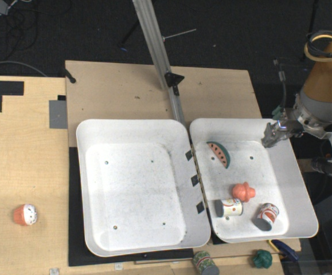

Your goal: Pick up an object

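At the bottom edge, closest to the lens, a small can and a green lump lie on the bench just outside the right bin, below its near rim.

The gripper hangs over the far right corner of the right bin, close to that bin's far rim and right wall; whether it is open or closed cannot be told from here, and nothing is visibly held. Behind it the arm rises off to the right.

All the loose things in that bin lie toward the near side, away from the gripper. Nearest to it is a watermelon slice, off to the left near the divide between the bins, with bare white floor between the two. Further down sits an orange-red toy; just below it and touching or nearly so is a small white cup lying on its side. Right of the cup, apart from it, a red-and-white can lies tilted near the near rim.

The floor beneath the gripper and along the right wall is open. The left bin shows bare floor. Well apart, on the wooden board at the left, rests a small orange-and-white ball. A metal rail slants away beyond the bins.
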`<state>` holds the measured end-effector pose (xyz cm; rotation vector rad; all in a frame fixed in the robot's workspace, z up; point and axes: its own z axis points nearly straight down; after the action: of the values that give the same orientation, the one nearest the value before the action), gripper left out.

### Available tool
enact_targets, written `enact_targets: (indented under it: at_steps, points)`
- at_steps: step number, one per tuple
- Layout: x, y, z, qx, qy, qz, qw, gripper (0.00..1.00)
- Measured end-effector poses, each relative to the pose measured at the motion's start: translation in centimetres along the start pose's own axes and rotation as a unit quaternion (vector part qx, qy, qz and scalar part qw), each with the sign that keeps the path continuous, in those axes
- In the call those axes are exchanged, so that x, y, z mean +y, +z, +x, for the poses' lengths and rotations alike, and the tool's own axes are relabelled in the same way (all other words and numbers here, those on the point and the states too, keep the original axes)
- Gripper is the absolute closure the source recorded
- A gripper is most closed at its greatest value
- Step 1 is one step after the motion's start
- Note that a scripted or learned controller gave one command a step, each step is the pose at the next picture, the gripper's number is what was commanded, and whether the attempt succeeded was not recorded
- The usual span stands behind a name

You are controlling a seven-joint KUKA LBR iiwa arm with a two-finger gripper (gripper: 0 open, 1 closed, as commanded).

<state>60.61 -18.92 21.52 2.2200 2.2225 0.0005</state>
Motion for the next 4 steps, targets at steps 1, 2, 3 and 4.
enact_targets:
  at_steps: [1,2,3,4]
  points:
    - [-1.5,-1.2,5.4,0.002,-0.002,0.001,1.0000,1.00]
    - [-2.8,-2.1,10.0,0.001,-0.002,0.002,1.0000,1.00]
    - [-4.1,-2.9,15.1,0.001,-0.002,0.002,1.0000,1.00]
    - [-5.2,-2.5,19.3,0.001,-0.002,0.003,1.0000,1.00]
